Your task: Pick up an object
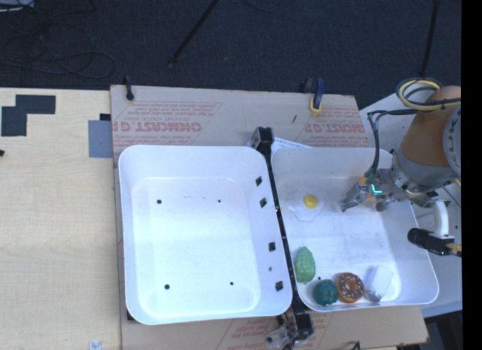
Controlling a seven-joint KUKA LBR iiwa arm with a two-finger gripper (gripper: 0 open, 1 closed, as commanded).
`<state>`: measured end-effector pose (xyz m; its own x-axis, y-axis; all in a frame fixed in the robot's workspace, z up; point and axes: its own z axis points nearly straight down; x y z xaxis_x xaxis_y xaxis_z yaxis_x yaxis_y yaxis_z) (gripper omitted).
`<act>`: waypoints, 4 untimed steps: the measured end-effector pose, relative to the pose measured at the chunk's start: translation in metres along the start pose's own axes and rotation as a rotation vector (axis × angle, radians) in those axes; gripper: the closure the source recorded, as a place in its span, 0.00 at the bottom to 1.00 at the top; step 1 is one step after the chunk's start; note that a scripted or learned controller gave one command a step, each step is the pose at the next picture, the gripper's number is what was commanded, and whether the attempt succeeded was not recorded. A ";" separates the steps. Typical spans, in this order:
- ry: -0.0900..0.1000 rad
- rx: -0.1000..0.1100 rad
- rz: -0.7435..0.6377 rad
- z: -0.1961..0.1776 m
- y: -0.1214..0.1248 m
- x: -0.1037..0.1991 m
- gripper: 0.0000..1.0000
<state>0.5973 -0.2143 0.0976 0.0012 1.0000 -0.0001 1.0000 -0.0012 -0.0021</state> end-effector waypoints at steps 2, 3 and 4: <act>0.000 0.001 0.001 -0.010 0.000 -0.001 0.00; -0.001 -0.001 0.002 -0.020 -0.001 -0.003 1.00; -0.001 0.000 0.002 -0.020 -0.001 -0.003 0.00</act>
<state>0.5966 -0.2169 0.1172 0.0035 1.0000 -0.0011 1.0000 -0.0035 -0.0020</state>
